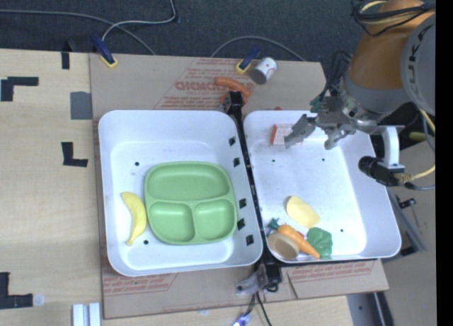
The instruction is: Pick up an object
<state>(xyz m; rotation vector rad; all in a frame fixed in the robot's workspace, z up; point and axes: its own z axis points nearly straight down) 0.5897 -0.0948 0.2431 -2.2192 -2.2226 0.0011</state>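
White right bin point(368, 197): pale yellow lemon point(302, 211), smooth, oval.

The claw point(313, 134) hangs with fingers spread over the right bin point(368, 197), nothing between them. A red block point(277, 134) lies just left; lemon point(302, 211) and carrot point(297, 239) well below.

Banana point(134, 216): yellow, curved, lies in left bin beside green divided plate point(190, 201), near bin's left wall. Yellow lemon-like piece point(302, 211): lies in right bin, toward its near edge. Carrot point(298, 239): orange, lies slantwise just beside green vegetable point(322, 241), over small tan bowl point(283, 247), in right bin's near left corner. Small red-and-white item point(280, 134): at right bin's far edge.
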